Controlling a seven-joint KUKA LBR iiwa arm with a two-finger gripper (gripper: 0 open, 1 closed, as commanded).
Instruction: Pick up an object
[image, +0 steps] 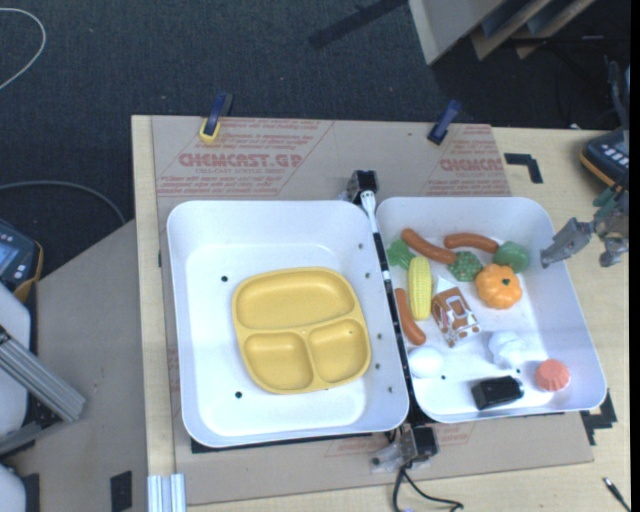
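The right bin (570, 300) holds several toy foods: two sausages (428, 247) (470, 241), a corn cob (420, 285), broccoli (465, 265), an orange pumpkin (498, 287), a small printed carton (455, 315), a white egg (425, 362), a black block (497, 392) and an orange-red ball (552, 376). My gripper (588, 247) hovers over the bin's right rim, up and to the right of the pumpkin. It is open, its grey fingers (563, 245) spread with nothing between them.
The left bin (190, 300) holds a yellow divided plate (300, 328). A third sausage (405, 315) lies along the right bin's left wall. A white lump (505, 347) sits beside the carton. Clamps (212, 118) (443, 123) grip the bench's far edge.
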